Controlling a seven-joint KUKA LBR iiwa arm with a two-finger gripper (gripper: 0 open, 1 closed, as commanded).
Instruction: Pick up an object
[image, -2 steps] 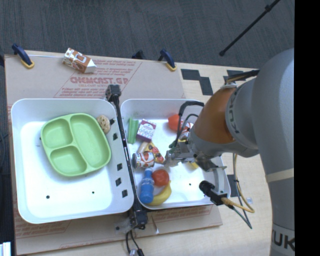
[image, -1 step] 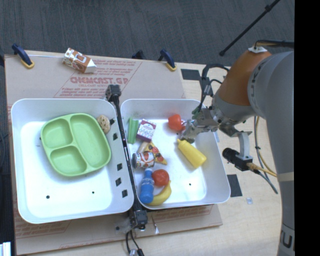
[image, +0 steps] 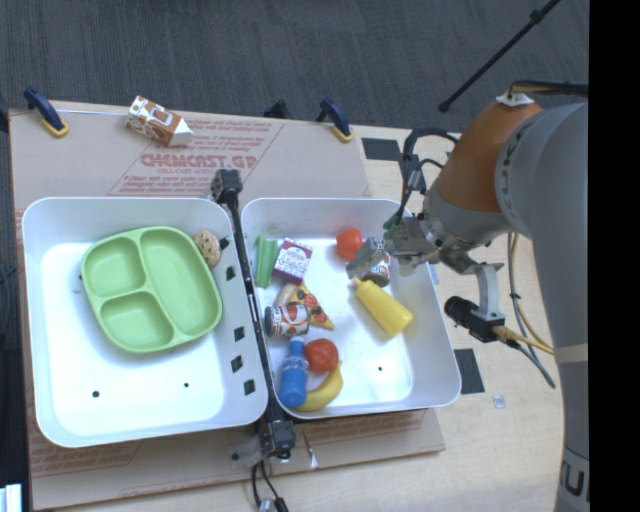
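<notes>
The right bin (image: 430, 350) holds a red-orange ball (image: 348, 241), a yellow bottle (image: 383, 306), a purple and white box (image: 292, 260), a green block (image: 265, 260), a pizza slice (image: 310, 308), a small can (image: 285, 320), a blue bottle (image: 292, 375), a red fruit (image: 321, 354) and a banana (image: 322, 392). My gripper (image: 368, 262) is low in this bin, just right of the ball and right above the yellow bottle's cap end. Nothing is visibly held in it.
A green divided plate (image: 150, 288) and a cookie (image: 208, 245) lie in the left bin (image: 60, 400). Behind the bins, a small carton (image: 155, 120) rests on the cardboard sheet. The arm and its cables come in over the right bin's right wall.
</notes>
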